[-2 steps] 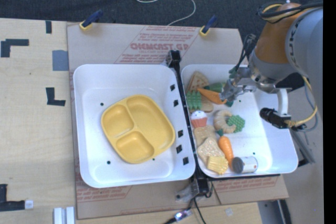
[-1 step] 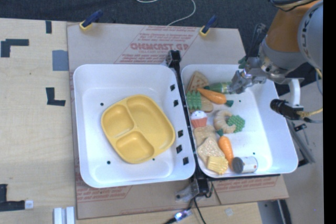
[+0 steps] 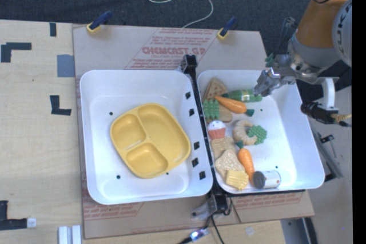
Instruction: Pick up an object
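Nothing is lifted yet, so the pick is still pending. Toy food is lying heaped along the right bin [image 3: 297,146]'s left side, a carrot [image 3: 231,104] farthest back. The gripper [image 3: 264,86] is hovering just right of it; I cannot tell its opening.

One fixed camera is looking down at a slant from above the bench, taking in both white bins [image 3: 91,123] whole, with the arm [image 3: 320,31] entering from the right.
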Motion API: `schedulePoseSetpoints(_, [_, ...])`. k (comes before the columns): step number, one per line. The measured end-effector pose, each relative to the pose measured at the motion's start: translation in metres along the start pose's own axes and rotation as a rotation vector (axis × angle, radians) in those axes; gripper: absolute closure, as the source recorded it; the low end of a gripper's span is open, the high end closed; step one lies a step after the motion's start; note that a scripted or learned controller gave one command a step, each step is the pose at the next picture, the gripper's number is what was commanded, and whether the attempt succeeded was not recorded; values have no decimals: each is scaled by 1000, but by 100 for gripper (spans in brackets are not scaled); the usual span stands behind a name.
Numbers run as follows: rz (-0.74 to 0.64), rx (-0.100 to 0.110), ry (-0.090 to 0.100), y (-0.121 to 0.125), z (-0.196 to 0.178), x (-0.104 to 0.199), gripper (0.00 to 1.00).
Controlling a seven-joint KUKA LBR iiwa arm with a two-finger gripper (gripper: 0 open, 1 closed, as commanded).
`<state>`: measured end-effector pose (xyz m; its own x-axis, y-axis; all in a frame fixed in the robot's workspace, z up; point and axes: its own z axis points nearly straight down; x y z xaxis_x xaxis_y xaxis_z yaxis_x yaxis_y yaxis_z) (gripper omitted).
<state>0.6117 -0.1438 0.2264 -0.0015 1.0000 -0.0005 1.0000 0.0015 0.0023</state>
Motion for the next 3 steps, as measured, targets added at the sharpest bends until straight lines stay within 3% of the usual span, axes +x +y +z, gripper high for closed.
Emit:
schedulePoseSetpoints(2, [-4, 5, 1, -27, 13, 104, 100])
schedulePoseSetpoints(3, [-1, 3, 1, -36, -7, 117, 100])
